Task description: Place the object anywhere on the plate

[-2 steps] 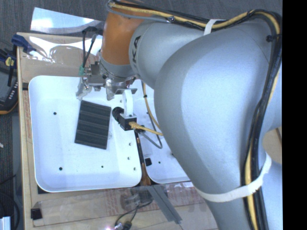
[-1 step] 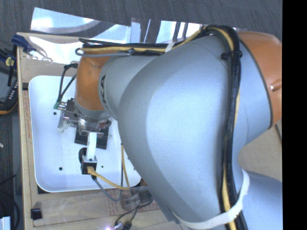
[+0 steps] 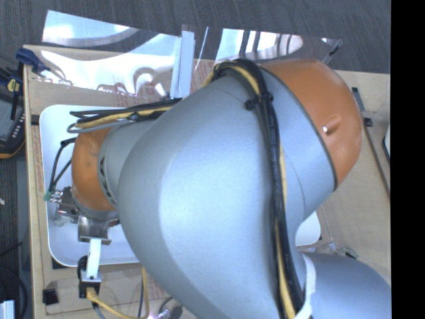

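Note:
My grey arm (image 3: 219, 198) stretches from the lower right across most of the view. Its orange-banded wrist (image 3: 89, 171) hangs over the left white bin (image 3: 50, 131). Below the band, the metal base of the gripper (image 3: 66, 211) points down into the bin near its front left corner. The arm covers most of both bins, so whatever lies beneath it is hidden.
A strip of the right bin (image 3: 309, 234) peeks out beside the arm. Black and yellow cables (image 3: 106, 117) run along the wrist. Shiny clear panels (image 3: 133, 52) stand behind the bins. A dark device (image 3: 10, 121) sits at the left edge of the bench.

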Controlling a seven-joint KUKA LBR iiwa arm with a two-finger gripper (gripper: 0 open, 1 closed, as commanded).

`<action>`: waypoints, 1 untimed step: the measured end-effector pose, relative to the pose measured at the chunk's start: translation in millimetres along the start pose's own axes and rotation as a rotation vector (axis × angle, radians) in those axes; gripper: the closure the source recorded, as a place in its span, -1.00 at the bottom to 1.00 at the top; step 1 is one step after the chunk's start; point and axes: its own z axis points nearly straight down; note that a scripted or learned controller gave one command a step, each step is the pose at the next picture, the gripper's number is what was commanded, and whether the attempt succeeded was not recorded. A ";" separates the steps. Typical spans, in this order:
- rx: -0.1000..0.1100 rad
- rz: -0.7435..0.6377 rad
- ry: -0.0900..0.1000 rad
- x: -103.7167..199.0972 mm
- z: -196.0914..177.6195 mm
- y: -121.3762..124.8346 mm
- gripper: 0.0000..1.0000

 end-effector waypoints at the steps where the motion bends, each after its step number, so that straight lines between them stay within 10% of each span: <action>1: -0.006 -0.335 0.002 -36.7 -63.0 11.7 -1.00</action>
